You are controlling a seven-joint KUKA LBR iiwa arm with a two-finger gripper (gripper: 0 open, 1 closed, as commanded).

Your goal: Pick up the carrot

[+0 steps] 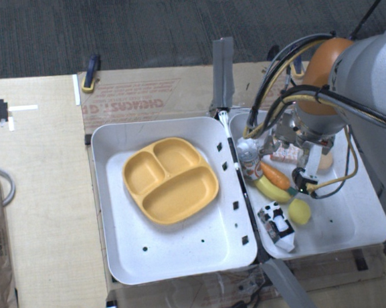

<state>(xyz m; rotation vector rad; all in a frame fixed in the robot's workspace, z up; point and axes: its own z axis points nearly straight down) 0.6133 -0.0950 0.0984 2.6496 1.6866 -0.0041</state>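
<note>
Right bin [361,230], centre-right of frame: my gripper [290,143] is hovering just above the carrot [274,174], which is touching a banana [270,189]. Whether it is clenched or released, I cannot tell. I am judging the carrot light, stiff and smooth, best taken mid-length.

Yellow plate [172,178] w/ 3 parts in L bin [161,246]. In R bin [340,227]: banana [271,189], lemon [299,212] just beside, black-white pack [278,224].

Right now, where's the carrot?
Camera view: the carrot lies in the right bin, toward its left wall, right alongside the banana, with the lemon just below them in the picture.
</note>
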